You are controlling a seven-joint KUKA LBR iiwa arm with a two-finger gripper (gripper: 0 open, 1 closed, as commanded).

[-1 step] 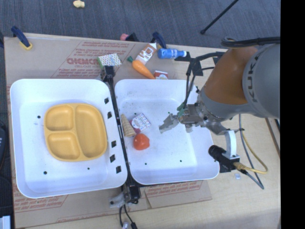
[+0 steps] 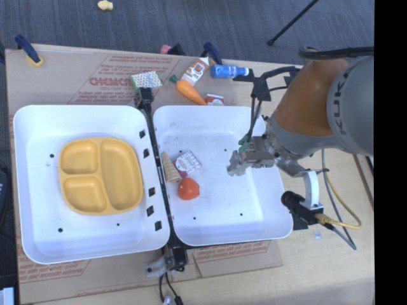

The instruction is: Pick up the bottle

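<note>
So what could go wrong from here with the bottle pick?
1. The end effector hangs over the right bin, while the blue bottle lies outside it on the cardboard, so a descent here would likely miss.
2. The carrot and white bottle lie beside it and could get knocked or grabbed instead.

Camera view: one fixed camera, overhead, tilted down at a slant. Takes in both bins [image 2: 82,246], bench [image 2: 76,75] and floor strip beyond. Middle distance. Gripper [image 2: 238,165] right of centre; left bin well leftward of jaws.
</note>
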